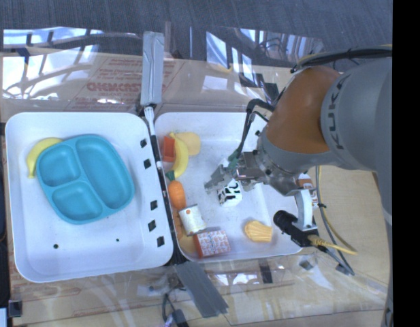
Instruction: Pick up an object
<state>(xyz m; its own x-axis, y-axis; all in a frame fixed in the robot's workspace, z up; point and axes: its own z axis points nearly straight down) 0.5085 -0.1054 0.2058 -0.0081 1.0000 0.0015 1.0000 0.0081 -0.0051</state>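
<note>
My gripper hangs low over the middle of the right bin, under the grey and orange arm. A small black-and-white patterned object lies right beneath it, touching or nearly touching it; the view does not show whether it is held. Along the bin's left side lie a yellow banana, a pale yellow piece and an orange carrot. Near the front edge sit a white can, a red box and a yellow ridged piece.
The left bin holds a blue divided plate with a yellow banana tucked at its far left edge. A divider with black clips separates the bins. Cables trail from the wrist over the right bin's front right corner.
</note>
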